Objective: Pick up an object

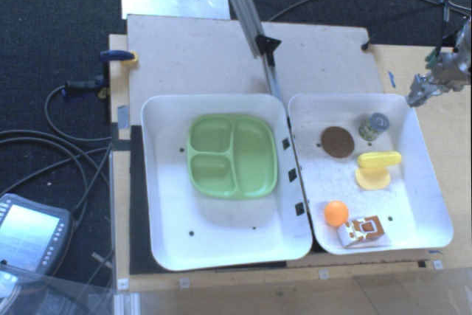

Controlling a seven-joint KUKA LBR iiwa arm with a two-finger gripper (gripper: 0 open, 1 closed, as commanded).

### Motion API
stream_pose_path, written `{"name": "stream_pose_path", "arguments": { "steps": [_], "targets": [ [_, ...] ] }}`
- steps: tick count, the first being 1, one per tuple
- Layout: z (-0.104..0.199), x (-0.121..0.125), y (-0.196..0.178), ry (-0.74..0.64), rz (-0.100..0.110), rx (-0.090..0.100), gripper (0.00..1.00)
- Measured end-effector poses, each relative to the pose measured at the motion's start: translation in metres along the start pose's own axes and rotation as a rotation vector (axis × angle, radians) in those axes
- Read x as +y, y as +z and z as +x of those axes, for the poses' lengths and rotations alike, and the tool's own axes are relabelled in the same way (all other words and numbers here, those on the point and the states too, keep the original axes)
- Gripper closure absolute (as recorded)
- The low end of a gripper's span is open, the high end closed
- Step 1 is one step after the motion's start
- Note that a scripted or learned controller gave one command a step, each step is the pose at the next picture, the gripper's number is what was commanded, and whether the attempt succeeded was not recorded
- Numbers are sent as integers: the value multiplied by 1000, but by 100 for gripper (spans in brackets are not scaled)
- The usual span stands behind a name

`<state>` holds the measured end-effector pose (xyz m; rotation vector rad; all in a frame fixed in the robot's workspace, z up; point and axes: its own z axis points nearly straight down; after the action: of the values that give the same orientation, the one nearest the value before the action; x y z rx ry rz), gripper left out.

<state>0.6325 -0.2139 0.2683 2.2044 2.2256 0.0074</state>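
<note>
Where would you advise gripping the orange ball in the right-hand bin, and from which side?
Probably straight from above, closing across the widest part of the orange ball. It is round, so no side is better, though the small box lies close on one side, so set the fingers clear of it.

A pale green divided plate [233, 156] sits in the white bin [166, 232] farthest from the grey tool [420, 94]. In the white bin [431, 195] just below the tool: a brown disc [337, 142], a yellow piece [377, 167], an orange ball [336, 213], a brown-and-white patterned box [362, 231]. The worktop [206, 55] is beige.
</note>
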Motion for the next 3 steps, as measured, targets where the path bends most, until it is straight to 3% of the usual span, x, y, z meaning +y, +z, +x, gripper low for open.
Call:
{"name": "stream_pose_path", "arguments": {
  "steps": [3],
  "targets": [
    [145,-24,30,-1,10,5,100]
  ]
}}
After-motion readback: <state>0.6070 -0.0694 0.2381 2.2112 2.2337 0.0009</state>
